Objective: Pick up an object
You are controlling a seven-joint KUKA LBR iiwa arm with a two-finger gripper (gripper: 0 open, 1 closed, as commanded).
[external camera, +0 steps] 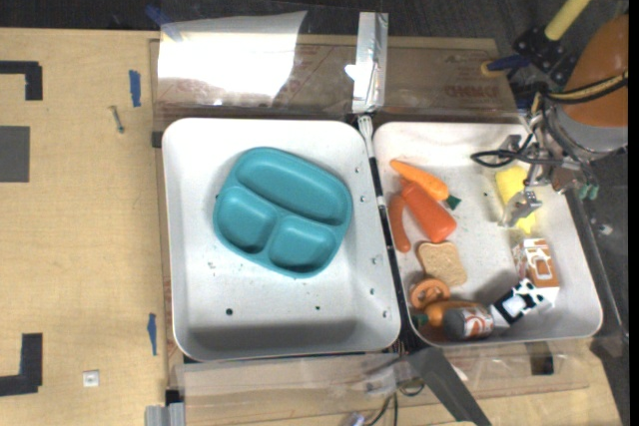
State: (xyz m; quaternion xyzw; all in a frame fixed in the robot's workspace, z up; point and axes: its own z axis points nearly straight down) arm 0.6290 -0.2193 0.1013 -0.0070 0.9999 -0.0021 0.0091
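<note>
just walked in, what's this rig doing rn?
The KUKA arm reaches in from the right, its gripper low over the right bin, right at a yellow toy; a grasp isn't confirmed from this view. Also in that bin: a carrot, an orange bottle-shaped piece, a slice of toast, a small orange carton and a black-and-white cow toy. The left bin holds a teal divided plate, untouched.
</note>
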